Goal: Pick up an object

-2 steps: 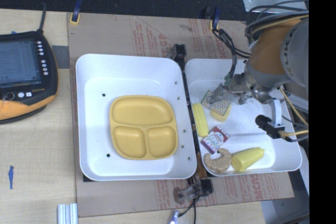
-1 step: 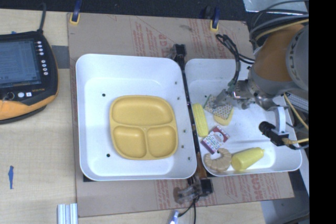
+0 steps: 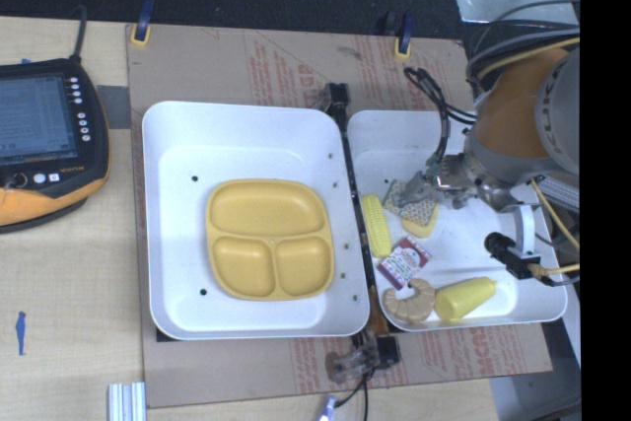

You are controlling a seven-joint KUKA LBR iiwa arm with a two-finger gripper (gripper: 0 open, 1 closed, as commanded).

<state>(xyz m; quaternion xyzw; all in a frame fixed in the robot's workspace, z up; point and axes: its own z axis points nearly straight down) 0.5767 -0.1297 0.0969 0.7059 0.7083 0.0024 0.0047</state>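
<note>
Several small toy foods lie in your right bin; the gripper, fingers spread, hovers over the light, rigid yellow wedge—pinch its flat sides.

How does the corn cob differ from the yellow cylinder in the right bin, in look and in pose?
The corn cob is slim with a bumpy, kernelled surface, while the yellow cylinder is thicker and smooth. The corn cob lies along the right bin's left wall, pointing up and down in the view; the yellow cylinder lies nearly crosswise near the bin's front edge. The corn cob is paler than the yellow cylinder. Both are yellow, elongated and lying flat.
</note>
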